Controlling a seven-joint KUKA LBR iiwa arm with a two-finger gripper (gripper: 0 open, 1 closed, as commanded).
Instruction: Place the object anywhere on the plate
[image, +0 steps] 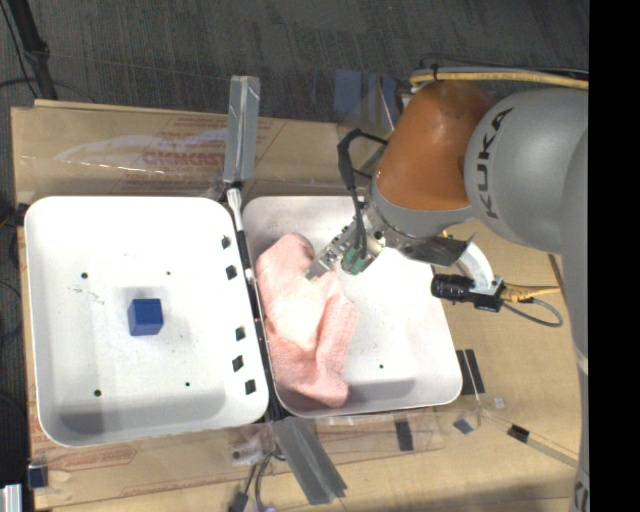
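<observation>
A small blue cube sits on the floor of the left bin, left of its middle. A crumpled pink cloth lies along the left side of the right bin. My gripper hangs over the cloth's upper right edge, far from the cube. Its two fingers stand apart, one grey fingertip over the cloth and one with a green pad beside it. Nothing shows between them.
The arm's orange band and grey wrist cover the right bin's back right corner. A black cable plug juts out over that bin's right rim. Black clips line the divider between the bins.
</observation>
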